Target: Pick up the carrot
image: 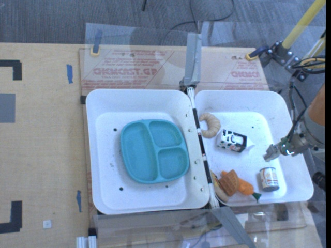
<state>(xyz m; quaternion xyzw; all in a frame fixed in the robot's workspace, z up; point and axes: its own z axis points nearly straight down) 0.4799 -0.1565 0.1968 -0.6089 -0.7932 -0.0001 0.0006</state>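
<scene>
The carrot (246,188), orange with a small green tip, lies at the front of the right bin (279,107), close to its near wall. A brown, ridged food piece (229,180) touches the carrot's left end. My gripper (275,151) hangs over the right side of the same bin, above and to the right of the carrot and clear of it. It sits just above a small tin can (268,179). Nothing shows between its fingers.
The right bin also holds a croissant (210,124) at the back left and a black-and-white carton (232,140) in the middle. A teal divided plate (154,151) lies in the left bin (98,138). A central ridge (198,143) separates the bins.
</scene>
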